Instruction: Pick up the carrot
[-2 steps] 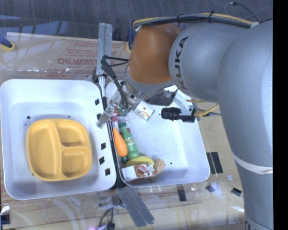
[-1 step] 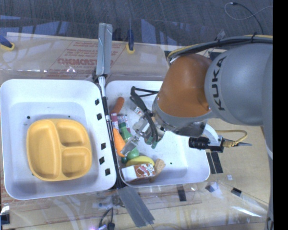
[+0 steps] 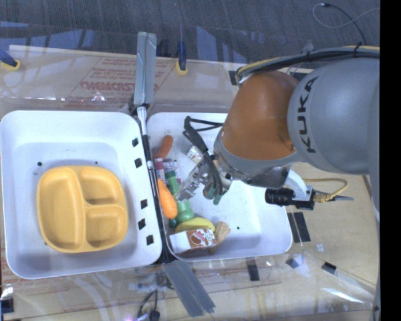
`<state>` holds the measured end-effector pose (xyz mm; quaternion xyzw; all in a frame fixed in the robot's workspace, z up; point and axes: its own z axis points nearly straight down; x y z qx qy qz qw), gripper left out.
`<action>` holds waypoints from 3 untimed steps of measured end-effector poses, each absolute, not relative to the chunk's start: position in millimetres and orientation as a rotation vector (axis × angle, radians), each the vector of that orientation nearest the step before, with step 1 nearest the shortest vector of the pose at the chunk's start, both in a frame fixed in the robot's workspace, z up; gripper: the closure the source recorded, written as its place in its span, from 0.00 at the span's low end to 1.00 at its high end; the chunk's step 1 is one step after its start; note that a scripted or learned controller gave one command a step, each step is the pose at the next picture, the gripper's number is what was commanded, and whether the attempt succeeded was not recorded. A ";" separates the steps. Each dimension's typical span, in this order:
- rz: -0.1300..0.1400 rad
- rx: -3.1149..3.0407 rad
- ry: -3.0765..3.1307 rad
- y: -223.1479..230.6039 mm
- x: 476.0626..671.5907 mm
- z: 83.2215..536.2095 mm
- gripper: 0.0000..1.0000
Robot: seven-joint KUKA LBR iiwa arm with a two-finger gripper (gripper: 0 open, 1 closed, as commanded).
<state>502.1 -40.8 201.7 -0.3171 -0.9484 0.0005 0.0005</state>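
The carrot (image 3: 167,201) is a short orange piece lying along the left wall of the right bin (image 3: 267,236), tip pointing toward the near edge. My gripper (image 3: 199,183) hangs over the middle of that bin, just right of the carrot and slightly above it, apart from it. The arm's orange band and grey wrist hide the bin's right half behind the gripper.
A red-orange sausage-like piece (image 3: 164,146) lies at the back of the right bin. A green object (image 3: 185,212), a banana (image 3: 194,224) and a brown packet (image 3: 200,238) crowd the near left corner beside the carrot. A yellow divided tray (image 3: 82,208) sits in the left bin (image 3: 27,132).
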 end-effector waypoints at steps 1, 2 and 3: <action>0.001 -0.865 -3.019 -93.4 557.9 120.0 1.00; 0.001 -1.128 -2.932 -121.7 634.6 92.0 1.00; 0.006 -1.133 -2.937 -125.0 635.5 94.1 0.00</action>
